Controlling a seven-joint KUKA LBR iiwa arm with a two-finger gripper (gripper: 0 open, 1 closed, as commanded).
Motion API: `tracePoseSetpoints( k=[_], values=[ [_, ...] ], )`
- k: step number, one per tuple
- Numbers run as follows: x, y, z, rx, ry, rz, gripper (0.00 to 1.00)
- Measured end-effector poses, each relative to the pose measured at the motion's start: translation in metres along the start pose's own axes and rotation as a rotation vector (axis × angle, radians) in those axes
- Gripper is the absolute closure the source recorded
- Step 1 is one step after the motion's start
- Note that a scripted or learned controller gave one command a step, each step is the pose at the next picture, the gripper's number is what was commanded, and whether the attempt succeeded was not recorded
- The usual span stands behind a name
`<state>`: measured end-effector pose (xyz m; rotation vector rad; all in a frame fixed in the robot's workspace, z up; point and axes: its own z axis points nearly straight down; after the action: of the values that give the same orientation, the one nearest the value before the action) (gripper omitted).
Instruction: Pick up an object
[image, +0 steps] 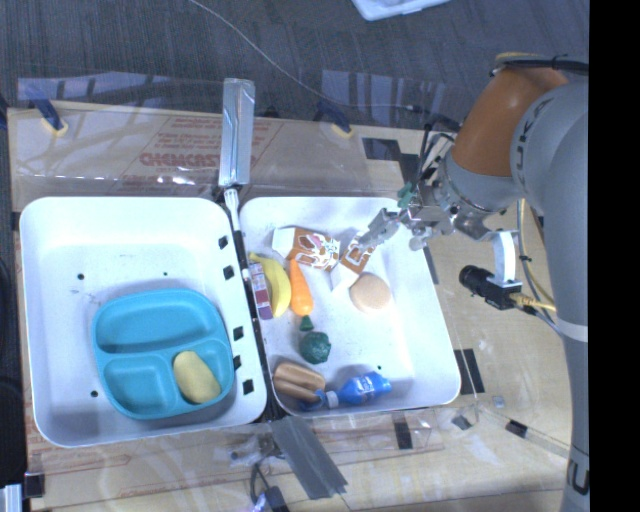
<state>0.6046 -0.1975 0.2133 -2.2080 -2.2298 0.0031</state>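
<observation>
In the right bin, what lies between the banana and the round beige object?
In the camera view, the orange carrot lies between the banana and the round beige object, right beside the banana.

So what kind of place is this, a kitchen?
Probably a robot lab, not a kitchen: a robot arm reaches over two white bins of toy-like food, such as a banana, on a taped workbench.

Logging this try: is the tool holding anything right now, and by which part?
Cannot be told. The tool sits low over the right bin, its tip at the brown carton, but no object is seen gripped.
</observation>
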Motion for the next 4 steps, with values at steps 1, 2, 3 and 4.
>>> tracePoseSetpoints(
  k=[1, 2, 3, 4],
  values=[
    [0.009, -0.011, 0.03, 0.0, 0.0, -0.052, 0.0],
    [0.059, -0.032, 0.11, 0.003, 0.001, -0.095, 0.0],
    [0.081, 0.02, 0.121, -0.001, -0.002, -0.192, 0.0],
    [0.101, 0.055, 0.04, -0.008, -0.004, -0.481, 0.0]
  ],
)
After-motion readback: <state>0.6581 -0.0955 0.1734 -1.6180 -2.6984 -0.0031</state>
